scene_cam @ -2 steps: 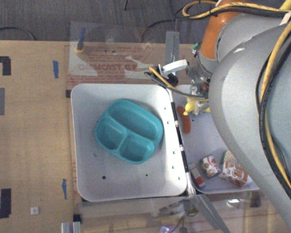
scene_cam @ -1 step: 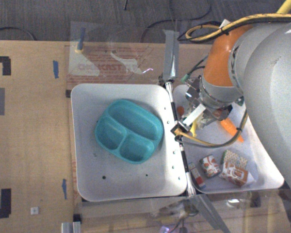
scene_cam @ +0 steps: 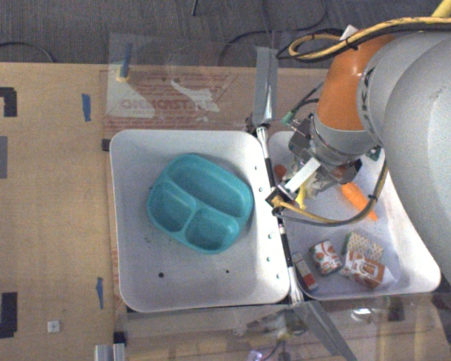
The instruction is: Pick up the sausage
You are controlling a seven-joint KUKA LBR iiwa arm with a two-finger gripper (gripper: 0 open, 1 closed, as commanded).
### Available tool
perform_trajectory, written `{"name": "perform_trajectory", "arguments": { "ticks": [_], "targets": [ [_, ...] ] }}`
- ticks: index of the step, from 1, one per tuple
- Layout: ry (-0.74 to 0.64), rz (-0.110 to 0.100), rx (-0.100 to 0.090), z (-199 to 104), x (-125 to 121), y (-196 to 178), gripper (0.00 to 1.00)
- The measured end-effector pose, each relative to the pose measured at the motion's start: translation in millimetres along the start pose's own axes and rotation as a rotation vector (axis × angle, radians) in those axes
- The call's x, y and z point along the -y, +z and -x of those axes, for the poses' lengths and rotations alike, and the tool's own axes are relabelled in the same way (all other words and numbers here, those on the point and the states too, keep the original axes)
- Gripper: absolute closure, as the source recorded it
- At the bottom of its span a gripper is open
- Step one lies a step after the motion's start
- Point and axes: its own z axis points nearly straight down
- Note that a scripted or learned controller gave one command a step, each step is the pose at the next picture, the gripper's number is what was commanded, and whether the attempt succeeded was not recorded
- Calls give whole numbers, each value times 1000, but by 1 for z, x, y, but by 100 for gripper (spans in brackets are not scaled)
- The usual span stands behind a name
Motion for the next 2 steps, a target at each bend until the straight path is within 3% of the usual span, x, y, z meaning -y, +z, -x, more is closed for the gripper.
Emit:
{"name": "perform_trajectory", "arguments": {
  "ticks": [2],
  "targets": [
    [-2,-2,3,-1,0,-19,100]
  ]
}}
